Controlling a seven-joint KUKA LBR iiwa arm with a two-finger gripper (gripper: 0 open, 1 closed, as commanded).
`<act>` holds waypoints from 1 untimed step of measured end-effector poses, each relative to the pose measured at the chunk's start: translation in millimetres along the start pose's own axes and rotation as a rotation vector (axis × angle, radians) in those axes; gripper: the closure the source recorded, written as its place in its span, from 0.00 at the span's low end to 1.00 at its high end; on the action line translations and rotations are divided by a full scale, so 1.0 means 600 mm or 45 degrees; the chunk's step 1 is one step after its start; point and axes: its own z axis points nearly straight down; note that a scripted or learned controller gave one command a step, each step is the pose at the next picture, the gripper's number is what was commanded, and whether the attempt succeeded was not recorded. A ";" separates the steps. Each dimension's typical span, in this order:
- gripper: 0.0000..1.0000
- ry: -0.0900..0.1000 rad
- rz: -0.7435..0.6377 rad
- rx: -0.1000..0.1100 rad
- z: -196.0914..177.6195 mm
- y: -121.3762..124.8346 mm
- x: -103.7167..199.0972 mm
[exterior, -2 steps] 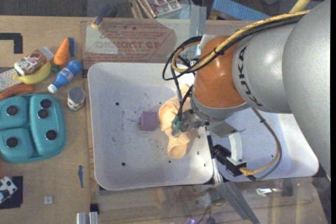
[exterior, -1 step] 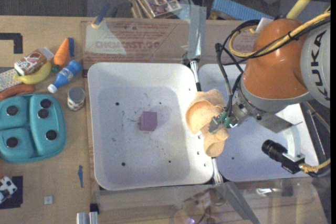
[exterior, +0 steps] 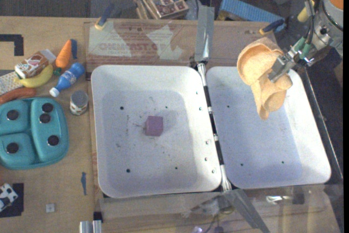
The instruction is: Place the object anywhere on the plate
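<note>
Small purple block (exterior: 154, 126) in left bin (exterior: 109, 172) — well apart from end effector (exterior: 281, 69), clamped on tan plate (exterior: 262, 79).

A pale orange plate (exterior: 256, 65), shallow and round, hangs tilted steeply on edge in the upper right of the frame, above the far part of the right bin (exterior: 305, 172), gripped at its right rim by the hand (exterior: 282, 67); its lower part looks blurred and doubled. A small purple block (exterior: 154, 126) lies flat near the middle of the left bin (exterior: 109, 172), well apart from the plate.
</note>
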 end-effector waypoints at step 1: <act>1.00 0.002 -0.115 0.000 0.219 0.111 0.015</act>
